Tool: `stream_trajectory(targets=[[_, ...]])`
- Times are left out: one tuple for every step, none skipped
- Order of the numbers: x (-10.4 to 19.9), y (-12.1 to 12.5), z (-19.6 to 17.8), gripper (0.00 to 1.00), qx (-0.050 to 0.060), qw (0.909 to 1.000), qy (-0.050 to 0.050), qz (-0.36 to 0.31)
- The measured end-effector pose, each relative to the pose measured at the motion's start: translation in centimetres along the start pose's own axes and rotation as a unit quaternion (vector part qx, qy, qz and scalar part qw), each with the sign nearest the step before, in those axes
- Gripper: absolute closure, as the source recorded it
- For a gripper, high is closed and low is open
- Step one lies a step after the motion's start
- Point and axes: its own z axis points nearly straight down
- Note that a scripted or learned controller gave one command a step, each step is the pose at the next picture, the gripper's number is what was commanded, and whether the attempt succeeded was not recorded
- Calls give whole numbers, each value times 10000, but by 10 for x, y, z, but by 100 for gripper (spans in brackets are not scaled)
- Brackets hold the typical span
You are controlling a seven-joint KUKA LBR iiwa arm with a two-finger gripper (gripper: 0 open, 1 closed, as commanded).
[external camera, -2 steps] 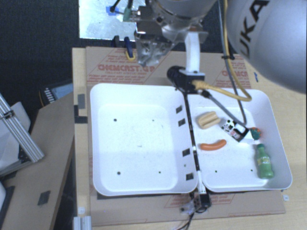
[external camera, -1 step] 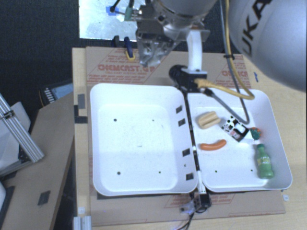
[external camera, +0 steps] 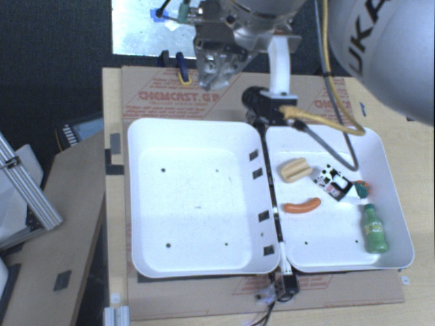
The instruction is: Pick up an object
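Observation:
My gripper (external camera: 216, 72) hangs high above the bench, behind the back rim of the left bin (external camera: 146, 131), with nothing seen in it. The right bin (external camera: 387, 161) holds the objects. A tan bread roll (external camera: 294, 169) lies near its left wall, and an orange sausage (external camera: 301, 206) lies below the roll. A black-and-white patterned block (external camera: 331, 182) sits mid-bin with a small orange and green piece (external camera: 361, 189) beside it. Near the right rim a green bottle (external camera: 373, 228) lies on its side.
A yellow cable (external camera: 326, 122) and a grey cable (external camera: 340, 151) droop over the back of the right bin. A black fitting (external camera: 262, 104) sits at the bins' back junction. Blue and yellow clamps (external camera: 180, 66) stand behind the left bin. An aluminium rail (external camera: 27, 189) lies at the far left.

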Motion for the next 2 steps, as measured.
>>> stream_trajectory(targets=[[0, 0, -11, 100, -9, 10000, 5, -25], [1, 1, -22, 100, -18, 10000, 9, -51]])
